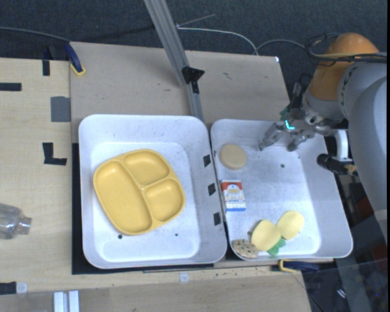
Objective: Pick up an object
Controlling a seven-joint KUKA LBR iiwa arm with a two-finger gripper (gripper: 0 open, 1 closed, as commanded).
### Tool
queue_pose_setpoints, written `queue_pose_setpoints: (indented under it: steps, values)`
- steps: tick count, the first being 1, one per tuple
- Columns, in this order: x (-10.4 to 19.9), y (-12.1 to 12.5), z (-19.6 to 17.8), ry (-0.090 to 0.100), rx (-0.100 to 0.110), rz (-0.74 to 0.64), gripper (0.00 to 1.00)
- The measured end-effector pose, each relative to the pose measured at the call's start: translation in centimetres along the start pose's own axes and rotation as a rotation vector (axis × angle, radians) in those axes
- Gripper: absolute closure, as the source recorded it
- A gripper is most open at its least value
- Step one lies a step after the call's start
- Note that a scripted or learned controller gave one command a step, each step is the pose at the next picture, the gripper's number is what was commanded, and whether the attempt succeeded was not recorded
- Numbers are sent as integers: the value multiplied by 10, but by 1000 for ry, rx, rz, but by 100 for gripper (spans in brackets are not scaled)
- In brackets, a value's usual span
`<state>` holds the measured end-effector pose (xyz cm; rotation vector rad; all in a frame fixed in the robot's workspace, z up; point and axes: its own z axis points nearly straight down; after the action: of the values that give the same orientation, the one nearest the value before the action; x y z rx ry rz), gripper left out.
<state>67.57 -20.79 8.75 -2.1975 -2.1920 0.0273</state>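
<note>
At the far left edge, a clear plastic bottle [5,220] lies on its side on the tabletop [26,109], outside both bins, so it is probably not meant for picking. Next comes the left bin [91,132], which holds a yellow divided plate [138,190] lying flat with its three compartments up; it takes most of the floor of this bin. The right bin [312,174] holds the small things. A round tan disc [233,156] lies near its top left corner, and just below it is a small red and white carton [233,195], lying flat. At the bottom edge there is a cookie [245,247] touching a pair of yellow toy fruits [277,231] with a bit of green under them. The gripper [283,139] hangs over the upper part of the right bin with its two fingers spread apart and nothing between them. The disc is the nearest candidate, to its left, so I judge the grasp is not yet done and the arm is only positioned for a descent
</note>
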Motion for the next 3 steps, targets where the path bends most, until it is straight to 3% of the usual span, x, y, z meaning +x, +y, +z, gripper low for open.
queue_pose_setpoints:
  steps: [3]
  values:
    - [0,0,1,0,0,-1,0]
